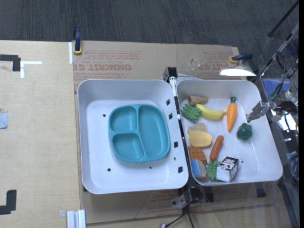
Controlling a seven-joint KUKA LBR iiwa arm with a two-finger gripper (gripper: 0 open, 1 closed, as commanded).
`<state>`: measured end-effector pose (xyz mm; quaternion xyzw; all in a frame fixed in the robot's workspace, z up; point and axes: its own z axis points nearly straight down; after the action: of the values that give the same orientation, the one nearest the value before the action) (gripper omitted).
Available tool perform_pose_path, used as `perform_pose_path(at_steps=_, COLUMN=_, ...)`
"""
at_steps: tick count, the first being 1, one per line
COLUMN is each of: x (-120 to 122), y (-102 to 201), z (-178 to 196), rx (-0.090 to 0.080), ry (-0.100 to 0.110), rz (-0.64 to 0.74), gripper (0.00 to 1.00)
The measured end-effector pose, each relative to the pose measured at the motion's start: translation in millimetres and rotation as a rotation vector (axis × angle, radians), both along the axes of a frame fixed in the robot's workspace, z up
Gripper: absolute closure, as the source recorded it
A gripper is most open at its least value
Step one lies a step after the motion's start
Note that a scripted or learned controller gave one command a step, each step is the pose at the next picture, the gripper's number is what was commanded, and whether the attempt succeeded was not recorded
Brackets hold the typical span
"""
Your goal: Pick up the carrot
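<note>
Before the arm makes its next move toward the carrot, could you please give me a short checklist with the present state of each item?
1. Carrot in plain sight in the right bin: ok, it lies in the upper part, green top pointing away.
2. Carrot free of the gripper: ok, the gripper sits at the bin's right rim, apart from it.
3. Room around the carrot: not ok, the banana tip lies close on its left.
4. Lookalike risk: not ok, an orange-red sausage lies just below.
5. Green pepper out of the path: cannot tell, it sits between gripper and carrot's lower end.
6. Gripper open: cannot tell.
</note>
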<state>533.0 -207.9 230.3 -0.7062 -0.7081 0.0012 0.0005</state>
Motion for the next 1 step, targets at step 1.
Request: perform_pose_path(at_steps=1, x=22.8, y=-4.4, z=-132.6, rx=0.016, ry=0.008, rz=-0.05, gripper=0.0)
